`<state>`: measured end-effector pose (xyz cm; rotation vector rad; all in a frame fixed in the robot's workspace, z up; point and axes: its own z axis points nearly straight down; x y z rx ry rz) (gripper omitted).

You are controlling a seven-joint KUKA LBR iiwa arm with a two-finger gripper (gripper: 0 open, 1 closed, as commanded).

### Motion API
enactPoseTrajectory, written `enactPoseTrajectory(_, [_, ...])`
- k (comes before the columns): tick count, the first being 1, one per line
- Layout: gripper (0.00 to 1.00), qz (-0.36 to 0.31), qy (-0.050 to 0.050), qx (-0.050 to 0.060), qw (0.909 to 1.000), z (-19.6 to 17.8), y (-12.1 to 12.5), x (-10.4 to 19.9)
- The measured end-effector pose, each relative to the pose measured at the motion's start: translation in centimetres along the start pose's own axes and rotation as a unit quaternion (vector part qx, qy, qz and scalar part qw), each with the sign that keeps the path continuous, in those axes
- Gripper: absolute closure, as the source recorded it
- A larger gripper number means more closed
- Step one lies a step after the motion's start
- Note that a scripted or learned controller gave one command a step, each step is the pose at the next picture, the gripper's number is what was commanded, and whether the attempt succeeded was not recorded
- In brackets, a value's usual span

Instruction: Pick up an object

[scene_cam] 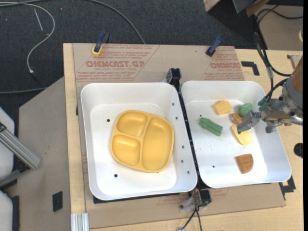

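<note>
- Gripper (pixel 246 122) hangs low in the right bin (pixel 269 174); whether its jaws are spread or pressed together cannot be told.
- Crowded beneath them: pale yellow piece (pixel 243 137), orange bit (pixel 236 118), green piece (pixel 245 109).
- Risk: closing may nudge neighbours aside or catch nothing.

Two blue clamps (pixel 99 43) (pixel 214 45) grip the tabletop's (pixel 72 129) far edge. A white cable (pixel 43 20) loops on the dark floor beyond its far-left corner.
</note>
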<state>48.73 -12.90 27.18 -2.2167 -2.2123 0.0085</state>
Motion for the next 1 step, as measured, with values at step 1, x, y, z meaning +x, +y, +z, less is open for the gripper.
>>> enactPoseTrajectory(1, [0.00,-0.001,-0.001,-0.005,1.0000,-0.43,0.17,0.02])
